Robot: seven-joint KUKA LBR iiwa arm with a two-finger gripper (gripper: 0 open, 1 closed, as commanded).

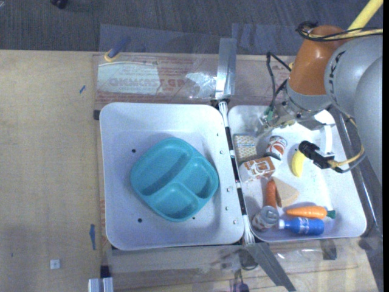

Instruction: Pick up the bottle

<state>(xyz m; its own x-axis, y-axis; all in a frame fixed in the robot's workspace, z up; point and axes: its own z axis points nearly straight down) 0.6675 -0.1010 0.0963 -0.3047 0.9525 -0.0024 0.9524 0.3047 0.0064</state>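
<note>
The bottle (303, 226) is blue with a white cap and lies on its side at the near edge of the right bin (351, 208). An orange carrot (307, 212) lies just behind it, close alongside. My gripper (271, 118) hangs over the far left part of the right bin, well away from the bottle, below the orange wrist band (313, 59). Nothing shows between its fingers.
The right bin also holds a small can (277, 146), a banana (297, 163), a patterned box (245, 143), a small carton (258, 168), a cheese wedge (287, 193), a second orange piece (270, 193) and a tin (265, 218). A teal divided plate (174, 179) sits in the left bin (121, 132).
</note>
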